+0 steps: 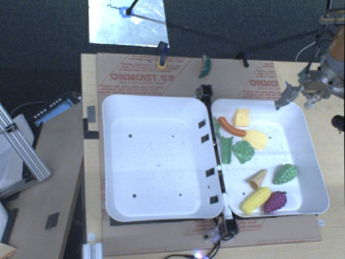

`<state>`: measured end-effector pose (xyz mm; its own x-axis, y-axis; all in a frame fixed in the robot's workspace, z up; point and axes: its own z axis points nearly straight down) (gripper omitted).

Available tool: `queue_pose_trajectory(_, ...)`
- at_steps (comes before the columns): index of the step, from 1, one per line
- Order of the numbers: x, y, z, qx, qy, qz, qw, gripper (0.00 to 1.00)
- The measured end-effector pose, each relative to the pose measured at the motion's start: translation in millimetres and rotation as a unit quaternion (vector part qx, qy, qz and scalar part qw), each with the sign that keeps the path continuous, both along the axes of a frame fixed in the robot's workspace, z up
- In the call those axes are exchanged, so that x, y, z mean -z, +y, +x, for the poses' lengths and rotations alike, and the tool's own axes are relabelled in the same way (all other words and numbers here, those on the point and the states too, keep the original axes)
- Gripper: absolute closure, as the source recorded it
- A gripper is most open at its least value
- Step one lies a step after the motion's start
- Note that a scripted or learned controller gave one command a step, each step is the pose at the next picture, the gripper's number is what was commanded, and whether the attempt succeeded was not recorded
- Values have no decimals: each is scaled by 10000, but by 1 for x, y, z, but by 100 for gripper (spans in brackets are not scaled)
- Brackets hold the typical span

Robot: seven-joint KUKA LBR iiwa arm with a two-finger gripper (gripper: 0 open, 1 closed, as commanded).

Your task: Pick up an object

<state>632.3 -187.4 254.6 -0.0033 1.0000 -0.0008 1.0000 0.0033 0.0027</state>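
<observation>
Camera view: gripper (298,95) hovers at 2 o'clock over the right bin (315,161) rim, jaws spread and holding nothing, while the toy food, e.g. corn (255,199) at 5 o'clock, lies untouched inside, so descent, grasp and lift all remain.

The brown board (141,72) under the bins reads "CHEMCAST GP" in red.

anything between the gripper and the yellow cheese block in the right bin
Nothing visible. The gripper hangs open above the right bin's far right corner; bare bin floor lies between it and the cheese block.
</observation>
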Motion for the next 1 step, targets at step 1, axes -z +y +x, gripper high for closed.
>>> queue_pose_trajectory(1,101,84,25,-40,27,21,10000,0)
